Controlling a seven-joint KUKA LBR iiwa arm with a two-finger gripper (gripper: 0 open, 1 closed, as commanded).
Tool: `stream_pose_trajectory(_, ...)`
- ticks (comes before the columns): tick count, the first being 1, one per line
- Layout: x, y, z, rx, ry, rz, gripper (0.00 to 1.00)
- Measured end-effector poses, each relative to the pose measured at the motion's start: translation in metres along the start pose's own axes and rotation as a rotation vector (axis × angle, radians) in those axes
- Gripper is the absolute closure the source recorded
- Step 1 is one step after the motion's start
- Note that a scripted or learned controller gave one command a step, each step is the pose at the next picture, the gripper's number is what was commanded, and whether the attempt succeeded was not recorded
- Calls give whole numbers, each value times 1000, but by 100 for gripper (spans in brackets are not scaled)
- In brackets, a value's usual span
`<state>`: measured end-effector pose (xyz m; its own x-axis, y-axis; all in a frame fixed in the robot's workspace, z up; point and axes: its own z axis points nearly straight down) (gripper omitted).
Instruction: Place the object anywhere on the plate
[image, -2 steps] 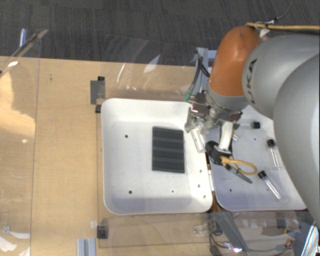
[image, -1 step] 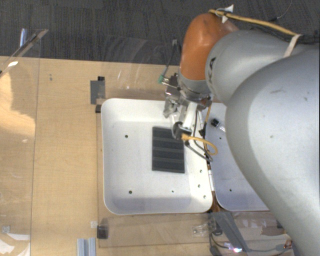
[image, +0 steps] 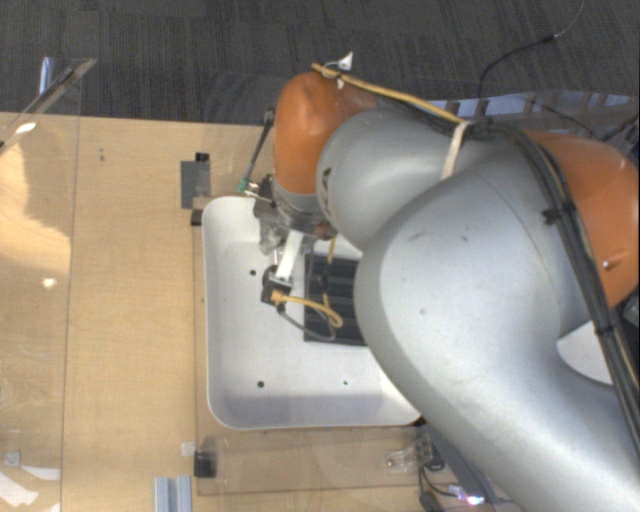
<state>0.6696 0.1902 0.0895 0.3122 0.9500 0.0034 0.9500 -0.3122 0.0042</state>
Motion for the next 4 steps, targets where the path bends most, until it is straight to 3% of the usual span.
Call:
stream_pose_trajectory(1, 21, -84, -37, 3, 0, -363, 100)
stream_pose_trajectory(2, -17, -153, -3, -9, 8, -288, 100)
stream_pose_trajectory(3, -42, -157, -19, 2, 1, -821, 100)
stream_pose_trajectory(4, -5, -105, -114, -2, 1, -1060, 100)
